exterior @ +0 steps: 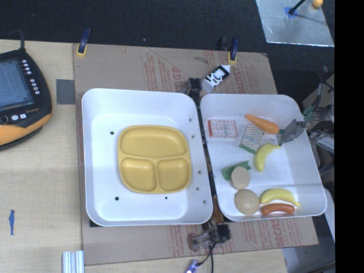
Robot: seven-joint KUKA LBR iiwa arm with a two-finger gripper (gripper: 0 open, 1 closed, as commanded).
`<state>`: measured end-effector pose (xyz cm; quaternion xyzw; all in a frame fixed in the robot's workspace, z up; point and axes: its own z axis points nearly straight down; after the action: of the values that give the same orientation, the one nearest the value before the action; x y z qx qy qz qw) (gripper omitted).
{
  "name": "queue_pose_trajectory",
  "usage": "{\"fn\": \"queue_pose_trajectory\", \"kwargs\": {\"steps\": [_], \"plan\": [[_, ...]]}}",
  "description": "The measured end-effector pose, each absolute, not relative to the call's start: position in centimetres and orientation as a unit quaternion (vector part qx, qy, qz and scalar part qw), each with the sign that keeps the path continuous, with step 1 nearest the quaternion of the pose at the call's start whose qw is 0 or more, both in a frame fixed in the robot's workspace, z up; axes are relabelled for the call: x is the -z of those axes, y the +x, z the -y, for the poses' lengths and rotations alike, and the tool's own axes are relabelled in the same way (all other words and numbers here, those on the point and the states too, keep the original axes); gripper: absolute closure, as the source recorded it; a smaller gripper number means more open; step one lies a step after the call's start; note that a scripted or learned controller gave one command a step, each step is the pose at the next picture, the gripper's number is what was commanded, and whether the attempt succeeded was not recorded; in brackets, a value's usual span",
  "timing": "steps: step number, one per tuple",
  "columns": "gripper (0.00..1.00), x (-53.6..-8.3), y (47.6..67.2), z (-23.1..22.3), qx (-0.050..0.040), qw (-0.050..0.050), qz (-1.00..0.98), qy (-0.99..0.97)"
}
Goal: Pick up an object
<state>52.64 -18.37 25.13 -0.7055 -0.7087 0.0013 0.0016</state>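
Teach pendant at bench's left edge

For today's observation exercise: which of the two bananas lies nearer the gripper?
The upper banana, just below the carrot and beside the gripper; the other banana lies by the bin's near edge.

Cardboard sheet: I saw faint red printing, too faded to read.
Small red-and-white card: I made out print, not legible.
Pendant screen: I could read nothing.
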Motion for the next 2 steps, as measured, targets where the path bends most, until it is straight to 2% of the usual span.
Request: {"fn": "queue_pose_trajectory", "kwargs": {"steps": [1,2], "plan": [[0.00,-9.7,58.4,15.3,0.0019,-0.006,0.710,-0.704],[0.00,-9.7,56.1,14.8,0.0021,-0.008,0.709,-0.705]]}}
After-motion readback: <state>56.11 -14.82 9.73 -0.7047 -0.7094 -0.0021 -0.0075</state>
